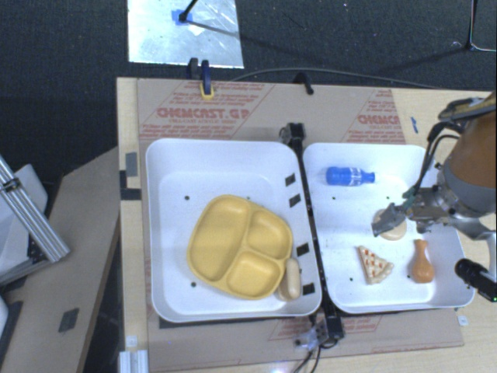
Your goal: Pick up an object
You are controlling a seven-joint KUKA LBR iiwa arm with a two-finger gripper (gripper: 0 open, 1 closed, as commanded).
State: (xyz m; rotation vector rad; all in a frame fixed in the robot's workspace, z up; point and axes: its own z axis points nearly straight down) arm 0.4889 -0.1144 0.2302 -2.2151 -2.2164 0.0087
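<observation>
In the right bin (342,286) a blue bottle (349,176) lies on its side near the far wall. Toward the near side lie a pizza slice (376,264) and, right of it, an orange-brown drumstick (422,263). My gripper (387,222) hangs low over the middle right of this bin, directly above a pale round piece (394,232) that it partly covers. Whether it touches that piece I cannot tell. The arm (470,169) comes in from the right edge.
The left bin (167,208) holds a yellow divided plate (239,245) with a tan bread roll (291,278) against its right side. A black clip strip (303,208) runs between the bins. A metal rail (31,216) stands at the far left.
</observation>
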